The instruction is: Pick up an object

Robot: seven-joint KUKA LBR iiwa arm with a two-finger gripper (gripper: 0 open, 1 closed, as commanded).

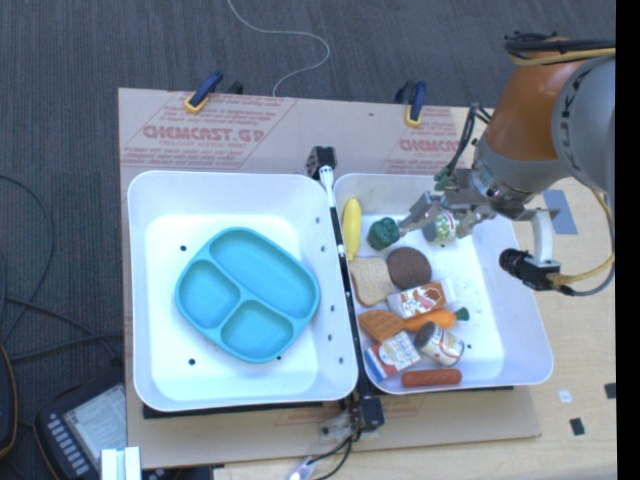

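Worktop [200, 133] carries 2 white bins side by side. Left bin [150, 368] holds 1 blue divided plate [247, 293] with 3 compartments, lying flat.

Right bin [520, 338] is crowded with small toy food, the pool for the pick. From its left wall: yellow banana [351, 226] lying along the divider; dark green lump [383, 233] just beside it; tan bread slice [369, 281] touching a brown round piece [408, 266]; below these a printed packet [417, 299], an orange carrot [425, 322], a small can [441, 345] and a red sausage [431, 377] near the front rim.

Gripper [441, 226] hangs at the back of the right bin, over a small greenish round piece [441, 229]. Cannot tell whether the jaws are spread or closed, or whether that piece is gripped.

Judgement: all these look light, hollow plastic, stiff, somewhat slick. Rounded ones may squirt out of a pinch; best taken across the narrowest width, centred. Banana looks easiest, gripped across its middle, though the divider crowds it. Packet and bread lie flat, poor purchase.
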